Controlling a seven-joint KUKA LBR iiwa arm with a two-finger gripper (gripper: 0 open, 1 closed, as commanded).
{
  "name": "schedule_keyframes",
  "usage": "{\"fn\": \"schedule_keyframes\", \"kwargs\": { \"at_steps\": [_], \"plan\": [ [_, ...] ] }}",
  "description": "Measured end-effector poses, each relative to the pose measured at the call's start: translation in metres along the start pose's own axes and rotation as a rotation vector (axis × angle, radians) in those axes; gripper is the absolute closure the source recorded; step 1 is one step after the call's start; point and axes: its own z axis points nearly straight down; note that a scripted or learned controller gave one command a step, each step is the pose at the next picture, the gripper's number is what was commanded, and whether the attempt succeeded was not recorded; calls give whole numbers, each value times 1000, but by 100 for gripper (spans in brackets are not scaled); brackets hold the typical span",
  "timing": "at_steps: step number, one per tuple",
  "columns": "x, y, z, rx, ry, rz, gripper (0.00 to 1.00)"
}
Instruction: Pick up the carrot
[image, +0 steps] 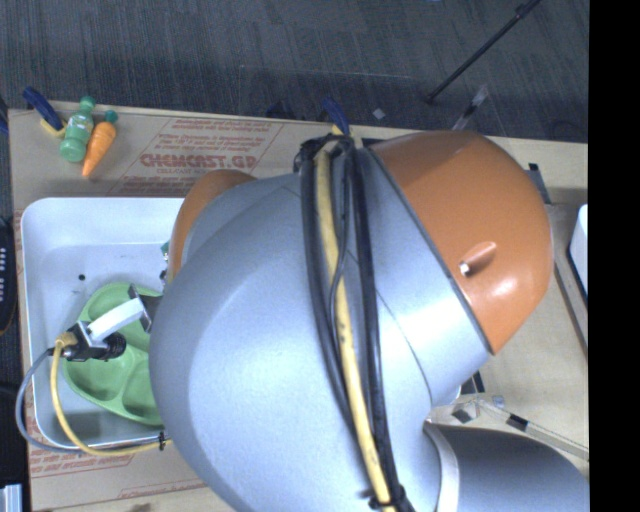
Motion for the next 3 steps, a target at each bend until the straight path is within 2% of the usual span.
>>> {"fn": "schedule_keyframes", "kwargs": {
  "at_steps": [1, 2, 3],
  "plan": [
    [0, -1, -9, 0, -9, -14, 100],
    [0, -1, -9, 0, -7, -13, 0],
    [-17, 44, -32, 4, -4, 42, 0]
  ]
}}
